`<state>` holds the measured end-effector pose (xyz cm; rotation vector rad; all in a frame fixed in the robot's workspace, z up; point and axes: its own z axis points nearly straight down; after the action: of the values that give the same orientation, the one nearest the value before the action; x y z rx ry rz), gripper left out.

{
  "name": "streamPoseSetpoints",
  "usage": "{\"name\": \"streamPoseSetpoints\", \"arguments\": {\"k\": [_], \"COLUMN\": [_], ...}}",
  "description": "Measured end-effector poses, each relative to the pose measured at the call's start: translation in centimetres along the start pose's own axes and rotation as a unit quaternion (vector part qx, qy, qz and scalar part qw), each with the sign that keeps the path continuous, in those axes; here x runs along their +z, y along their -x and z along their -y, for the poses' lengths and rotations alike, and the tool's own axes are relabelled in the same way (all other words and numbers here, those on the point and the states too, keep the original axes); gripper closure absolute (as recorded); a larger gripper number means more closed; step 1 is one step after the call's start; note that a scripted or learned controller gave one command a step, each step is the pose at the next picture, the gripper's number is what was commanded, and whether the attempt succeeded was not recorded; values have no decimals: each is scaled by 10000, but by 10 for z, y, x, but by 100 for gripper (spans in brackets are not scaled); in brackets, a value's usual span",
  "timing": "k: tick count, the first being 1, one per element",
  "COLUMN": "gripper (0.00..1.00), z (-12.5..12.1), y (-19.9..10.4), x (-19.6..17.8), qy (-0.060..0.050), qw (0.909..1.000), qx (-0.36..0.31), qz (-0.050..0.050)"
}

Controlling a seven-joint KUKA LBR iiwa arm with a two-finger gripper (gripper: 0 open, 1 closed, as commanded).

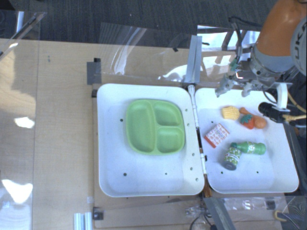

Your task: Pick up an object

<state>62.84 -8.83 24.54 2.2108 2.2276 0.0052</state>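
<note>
In the right bin (283,183) lie a yellow corn piece (230,112), an orange and red toy vegetable (252,120), a red and white box (217,134), a green bottle (250,148) on its side and a small can (232,158). My gripper (235,89) hangs over the bin's far edge, just beyond the corn piece. It is open, its two grey fingers (223,89) spread apart with nothing between them.
The left bin (110,176) holds a green divided plate (155,126) near its middle. A grey post (194,61) rises behind the seam between the bins. The arm's orange band (283,16) sits at the upper right.
</note>
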Motion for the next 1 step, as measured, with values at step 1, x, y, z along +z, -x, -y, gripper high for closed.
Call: {"name": "streamPoseSetpoints", "arguments": {"k": [1], "gripper": [0], "z": [6], "y": [43], "x": [129], "qy": [-14], "qw": [9996], "qx": [269], "qz": [2]}}
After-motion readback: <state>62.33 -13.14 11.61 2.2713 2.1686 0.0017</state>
